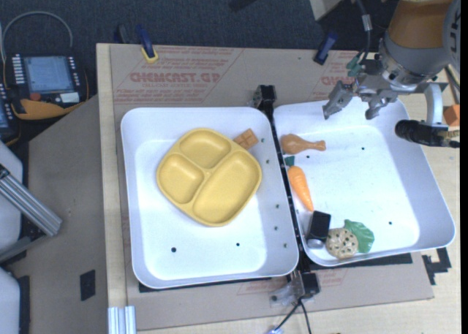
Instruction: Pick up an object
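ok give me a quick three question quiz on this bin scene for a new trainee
1. True or false: the yellow divided plate lies in the left bin.
2. Which item lies nearest the gripper? A) cookie B) chicken drumstick C) black block
3. Fill the gap: the carrot lies along the ____ wall of the right bin.

Key
1. True.
2. B. The drumstick lies near the bin's far left corner, below the gripper; the cookie and black block sit at the near edge.
3. Left, beside the divide between the bins.
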Available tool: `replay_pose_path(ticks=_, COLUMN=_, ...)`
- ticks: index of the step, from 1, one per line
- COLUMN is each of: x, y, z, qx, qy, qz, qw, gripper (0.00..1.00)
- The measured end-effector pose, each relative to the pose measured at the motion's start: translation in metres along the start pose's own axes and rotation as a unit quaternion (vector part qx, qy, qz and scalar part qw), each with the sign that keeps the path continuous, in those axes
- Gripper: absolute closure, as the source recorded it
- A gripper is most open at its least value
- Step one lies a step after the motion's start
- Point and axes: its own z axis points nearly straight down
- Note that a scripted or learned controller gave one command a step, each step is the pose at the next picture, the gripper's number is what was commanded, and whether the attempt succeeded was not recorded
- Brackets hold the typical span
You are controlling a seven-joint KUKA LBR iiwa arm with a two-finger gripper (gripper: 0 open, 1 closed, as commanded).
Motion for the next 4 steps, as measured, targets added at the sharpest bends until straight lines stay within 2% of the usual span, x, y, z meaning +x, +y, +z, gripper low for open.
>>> replay_pose_path(ticks=1, x=0.0, y=0.002, z=-0.007, qx=-0.007, qy=-0.001, qz=-0.001, qw=1.0, gripper=0.0)
replay_pose_path(ticks=2, x=0.0, y=0.006, z=0.056, qx=-0.003, qy=0.0, qz=-0.001, qw=1.0, gripper=0.0)
replay_pose_path(ticks=4, x=0.001, y=0.001, z=0.153, qx=-0.006, qy=-0.001, qz=-0.001, qw=1.0, gripper=0.0)
